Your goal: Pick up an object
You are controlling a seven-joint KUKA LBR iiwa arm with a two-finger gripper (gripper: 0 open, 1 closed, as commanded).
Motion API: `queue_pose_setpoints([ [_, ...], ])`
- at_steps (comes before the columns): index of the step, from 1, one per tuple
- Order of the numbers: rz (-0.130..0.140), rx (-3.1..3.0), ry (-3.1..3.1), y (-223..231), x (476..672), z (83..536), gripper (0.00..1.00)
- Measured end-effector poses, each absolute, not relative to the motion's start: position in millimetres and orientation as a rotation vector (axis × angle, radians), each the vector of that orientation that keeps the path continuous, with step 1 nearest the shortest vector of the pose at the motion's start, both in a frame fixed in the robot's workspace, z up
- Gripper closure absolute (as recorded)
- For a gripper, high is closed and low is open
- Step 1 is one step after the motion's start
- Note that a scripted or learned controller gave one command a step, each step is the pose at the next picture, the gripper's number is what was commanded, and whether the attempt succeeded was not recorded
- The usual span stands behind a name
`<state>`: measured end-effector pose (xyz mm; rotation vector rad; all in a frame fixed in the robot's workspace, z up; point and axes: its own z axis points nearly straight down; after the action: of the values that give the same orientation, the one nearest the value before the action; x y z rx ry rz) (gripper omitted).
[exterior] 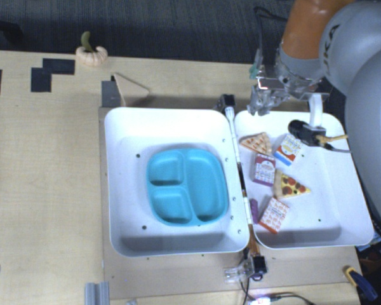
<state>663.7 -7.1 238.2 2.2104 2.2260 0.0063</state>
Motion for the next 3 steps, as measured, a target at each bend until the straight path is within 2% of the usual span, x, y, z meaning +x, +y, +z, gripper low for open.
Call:
queue_pose_setpoints([
  [1,0.004,2.211,2.228,-7.0,663.3,237.5,0.00],
  [2,0.001,2.217,2.225,-43.8,619.1,184.5,0.00],
  [3,0.014,2.208,2.218,-82.8,666.4,95.9,0.00],
])
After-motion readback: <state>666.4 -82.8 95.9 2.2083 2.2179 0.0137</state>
